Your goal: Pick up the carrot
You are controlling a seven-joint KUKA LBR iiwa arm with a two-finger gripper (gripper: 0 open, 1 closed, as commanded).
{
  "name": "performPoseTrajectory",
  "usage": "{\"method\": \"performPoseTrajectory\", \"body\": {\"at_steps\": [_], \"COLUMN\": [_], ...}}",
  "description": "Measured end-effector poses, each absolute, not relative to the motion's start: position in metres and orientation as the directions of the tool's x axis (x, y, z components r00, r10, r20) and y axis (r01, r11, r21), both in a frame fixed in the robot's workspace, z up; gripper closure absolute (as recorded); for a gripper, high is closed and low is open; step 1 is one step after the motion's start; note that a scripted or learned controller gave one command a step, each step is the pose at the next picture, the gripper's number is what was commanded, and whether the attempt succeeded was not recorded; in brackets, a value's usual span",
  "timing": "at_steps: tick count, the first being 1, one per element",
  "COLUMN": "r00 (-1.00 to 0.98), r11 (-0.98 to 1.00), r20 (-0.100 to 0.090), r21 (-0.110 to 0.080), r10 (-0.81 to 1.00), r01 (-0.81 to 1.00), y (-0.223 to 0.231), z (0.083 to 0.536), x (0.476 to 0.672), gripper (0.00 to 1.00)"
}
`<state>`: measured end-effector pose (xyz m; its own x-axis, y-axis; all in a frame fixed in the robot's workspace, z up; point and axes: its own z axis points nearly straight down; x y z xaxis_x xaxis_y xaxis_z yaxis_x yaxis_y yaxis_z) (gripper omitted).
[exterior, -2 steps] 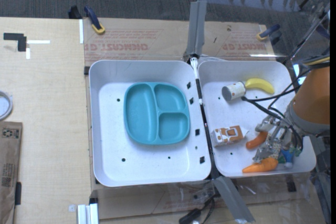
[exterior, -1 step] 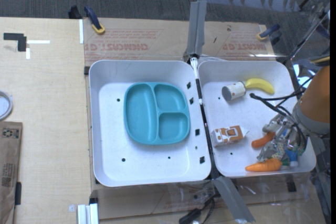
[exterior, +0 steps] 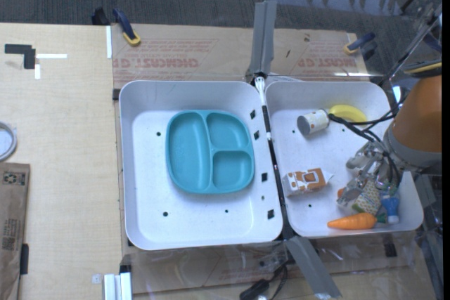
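— Where is your pincer right now?

— My pincer (exterior: 362,179) is low over the right bin (exterior: 320,218), toward its far right side, with my grey arm and its orange band (exterior: 422,116) coming in from the right edge. The metal fingers point down and to the left into the bin.

— Spread or pressed together?

— I cannot tell; the fingers blur into the clutter beneath them.

— And the carrot?

— The carrot (exterior: 351,223) lies flat on the bin floor near the front rim, just below my pincer in the view, its tip pointing left. It is close to my fingers but apart from them; nothing sits between them that I can make out.

— What else is around you?

— A small blue bottle (exterior: 391,208) is just right of the carrot's thick end. To my left lies a small brown-and-white carton (exterior: 306,181). Farther back are a grey cup (exterior: 313,121) on its side and a yellow banana (exterior: 348,112) by the rear wall.

— And the other bin?

— The left bin (exterior: 140,172) holds a teal divided plate (exterior: 209,151), well apart from me.
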<state>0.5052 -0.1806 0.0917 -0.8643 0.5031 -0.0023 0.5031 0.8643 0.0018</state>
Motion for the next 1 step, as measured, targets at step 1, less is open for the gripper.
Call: {"method": "performPoseTrajectory", "body": {"at_steps": [1], "r00": [-0.863], "r11": [0.863], "r20": [-0.005], "r21": [0.004], "r10": [0.505], "r01": [0.505], "y": [-0.1808], "z": [0.1010], "x": [0.5062], "gripper": [1.00]}}
